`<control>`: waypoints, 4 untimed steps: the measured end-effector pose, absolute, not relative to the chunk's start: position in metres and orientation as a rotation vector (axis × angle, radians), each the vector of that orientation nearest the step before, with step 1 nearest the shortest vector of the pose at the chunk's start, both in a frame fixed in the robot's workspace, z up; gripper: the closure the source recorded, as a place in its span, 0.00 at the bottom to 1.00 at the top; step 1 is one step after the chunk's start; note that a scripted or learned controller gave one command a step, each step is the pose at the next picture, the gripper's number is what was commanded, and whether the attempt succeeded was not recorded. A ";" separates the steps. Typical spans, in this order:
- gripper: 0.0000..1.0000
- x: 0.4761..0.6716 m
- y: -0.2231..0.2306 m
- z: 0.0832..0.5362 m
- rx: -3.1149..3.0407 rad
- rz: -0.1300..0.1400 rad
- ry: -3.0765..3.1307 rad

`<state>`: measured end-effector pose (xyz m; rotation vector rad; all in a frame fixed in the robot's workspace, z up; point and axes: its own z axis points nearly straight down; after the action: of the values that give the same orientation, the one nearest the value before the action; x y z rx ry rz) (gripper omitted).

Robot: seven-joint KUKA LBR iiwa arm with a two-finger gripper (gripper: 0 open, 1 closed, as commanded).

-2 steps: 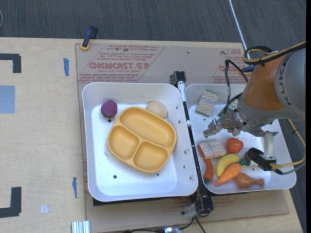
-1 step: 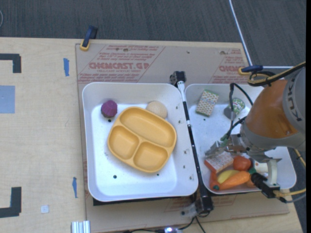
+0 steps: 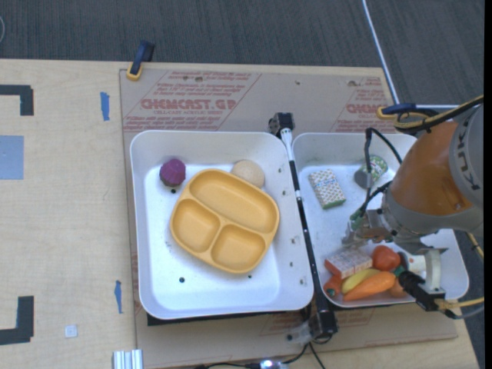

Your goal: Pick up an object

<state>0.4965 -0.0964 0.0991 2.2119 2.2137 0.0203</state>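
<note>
In the right bin (image 3: 455,277), the hand (image 3: 367,233) hovers over food items (image 3: 361,271), grip state unclear.

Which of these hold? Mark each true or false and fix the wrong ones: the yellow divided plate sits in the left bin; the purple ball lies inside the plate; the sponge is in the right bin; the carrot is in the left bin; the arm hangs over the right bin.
1. The yellow divided plate sits in the left bin. True.
2. The purple ball lies inside the plate. False: it rests on the bin floor beside the plate's upper left edge.
3. The sponge is in the right bin. True.
4. The carrot is in the left bin. False: it lies in the right bin, near its front edge.
5. The arm hangs over the right bin. True.
</note>
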 end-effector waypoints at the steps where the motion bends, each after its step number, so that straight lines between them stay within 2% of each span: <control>1: 1.00 0.491 -0.015 0.185 2.219 0.003 2.223; 2: 1.00 0.499 -0.090 0.185 2.219 0.001 2.219; 3: 0.00 0.499 -0.090 0.185 2.219 0.001 2.220; 4: 0.00 0.524 -0.091 0.086 2.219 0.004 2.220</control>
<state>0.5238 -0.0910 0.0859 2.2187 2.2202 0.0045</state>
